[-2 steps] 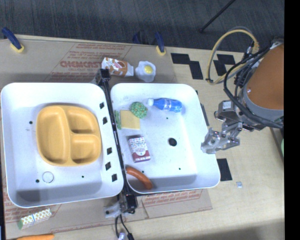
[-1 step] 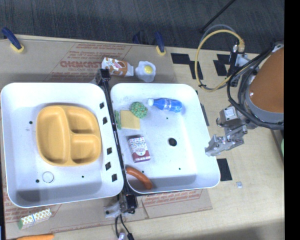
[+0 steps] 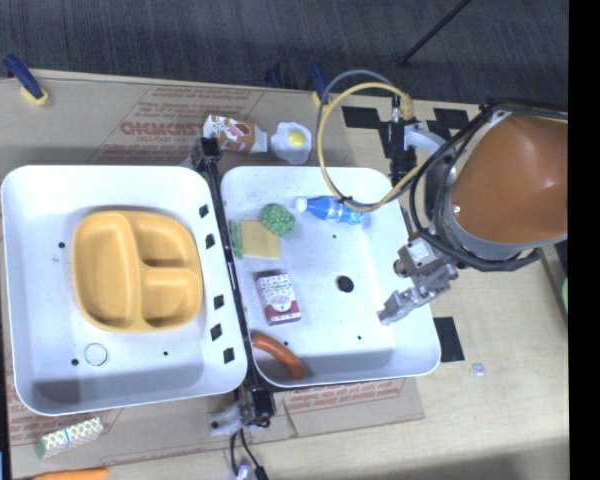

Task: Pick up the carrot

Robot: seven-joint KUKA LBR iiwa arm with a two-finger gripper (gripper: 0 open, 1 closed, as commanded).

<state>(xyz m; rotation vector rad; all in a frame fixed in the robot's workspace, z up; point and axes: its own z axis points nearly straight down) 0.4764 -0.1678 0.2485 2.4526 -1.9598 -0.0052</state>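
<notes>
The carrot (image 3: 278, 355) is an orange, elongated piece lying at the front left corner of the right bin (image 3: 420, 348), against its rim. My gripper (image 3: 402, 305) hangs over the right side of that bin, near its right wall, well to the right of the carrot and apart from it. Nothing is seen held in it. The grey arm with its orange band (image 3: 510, 183) reaches in from the right above the gripper.
The right bin also holds a red packet (image 3: 278, 298), a yellow wedge (image 3: 255, 239), a green ball (image 3: 276, 218) and a blue bottle (image 3: 332, 209). A yellow divided tray (image 3: 138, 268) sits in the left bin (image 3: 30, 368). A yellow cable (image 3: 325, 158) loops over the back rim.
</notes>
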